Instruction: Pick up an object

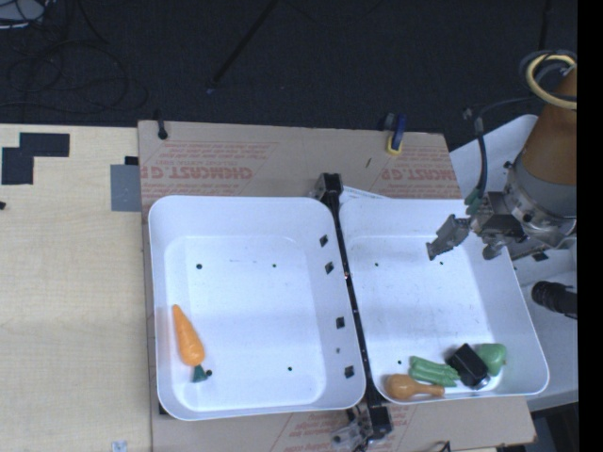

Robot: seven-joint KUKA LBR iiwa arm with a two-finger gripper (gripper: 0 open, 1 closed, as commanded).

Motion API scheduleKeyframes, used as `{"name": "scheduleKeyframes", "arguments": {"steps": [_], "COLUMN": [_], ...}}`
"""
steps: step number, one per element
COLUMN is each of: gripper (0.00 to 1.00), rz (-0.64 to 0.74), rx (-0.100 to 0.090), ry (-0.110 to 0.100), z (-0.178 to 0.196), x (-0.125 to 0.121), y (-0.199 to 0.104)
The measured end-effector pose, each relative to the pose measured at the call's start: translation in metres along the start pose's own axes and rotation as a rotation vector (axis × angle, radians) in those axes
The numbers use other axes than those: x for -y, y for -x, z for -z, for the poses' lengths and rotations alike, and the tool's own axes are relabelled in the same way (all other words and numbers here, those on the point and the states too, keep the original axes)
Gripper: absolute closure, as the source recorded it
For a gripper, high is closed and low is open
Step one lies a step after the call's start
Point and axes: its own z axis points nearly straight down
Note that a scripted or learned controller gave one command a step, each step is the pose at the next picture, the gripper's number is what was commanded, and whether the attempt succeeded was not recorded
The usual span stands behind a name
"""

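Near edge: a cluster lay against the near wall of the right bin (528,332) — a green piece (433,371), a black block (468,364), a second green lump (492,354) and a tan, pear-shaped piece (412,387), all touching or just beside one another.
Left bin: the left bin (160,281) held a toy carrot (187,337) alone near its left wall, well apart from everything else.
Arm: it reached in from the right, orange band above the wrist.
Gripper: the gripper (450,237) hung over the far part of the right bin, fingers spread and nothing between them.
Doing it well: I'd judge it should travel toward the near wall and come straight down on a piece at the cluster's rim, the tan one perhaps, fingers straddling its narrow side.
Edges and room: the near wall crowded the cluster; the bin floor on its far side was bare, giving room to descend.
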Motion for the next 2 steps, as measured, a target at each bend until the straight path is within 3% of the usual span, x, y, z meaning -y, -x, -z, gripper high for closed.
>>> {"name": "scheduleKeyframes", "arguments": {"steps": [1,2], "gripper": [1.0,1.0], "rz": [0.001,-0.004], "rx": [0.0,0.003], "ry": [-0.002,0.005], "z": [0.01,0.073], "x": [0.0,0.037], "y": [0.001,0.048]}}
